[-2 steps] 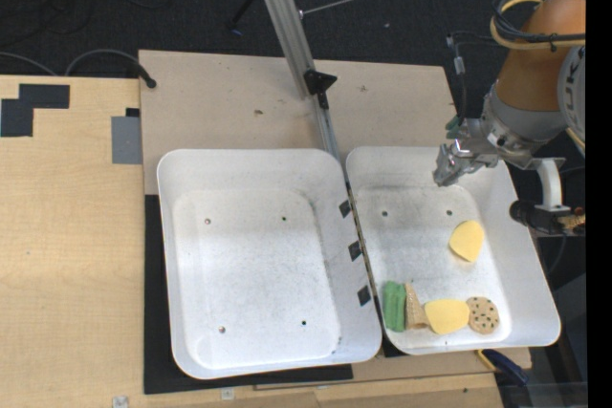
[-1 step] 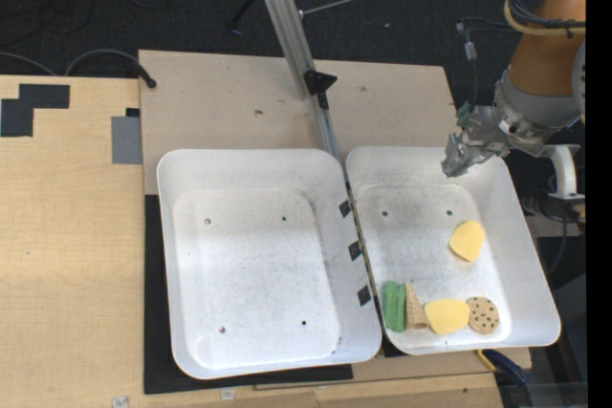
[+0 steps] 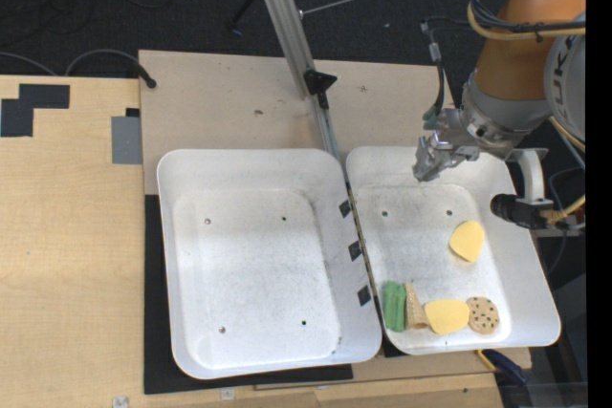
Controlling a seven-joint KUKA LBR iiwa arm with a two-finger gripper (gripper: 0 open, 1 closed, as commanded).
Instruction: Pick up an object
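Objects to pick: a yellow wedge-shaped piece [image 3: 467,241] lies alone in the middle right of the right bin [image 3: 535,282]; along that bin's near edge sit a green piece [image 3: 393,306], a tan cracker-like piece [image 3: 414,307], a second yellow piece [image 3: 446,315] and a chocolate-chip cookie [image 3: 483,314], packed side by side and touching or nearly so.
Left bin [image 3: 191,205]: no task objects lie in it.
Gripper [image 3: 432,160]: hovers over the far left corner of the right bin, well apart from every object.
Jaws: too small and blurred here; I cannot tell how they stand, and nothing is visible between them.
Step in hand: likely the approach, before any grasp.
Next move: travel toward the near side, centre over one piece, descend. The lone yellow wedge looks easiest, since the clustered row leaves little room for fingers.
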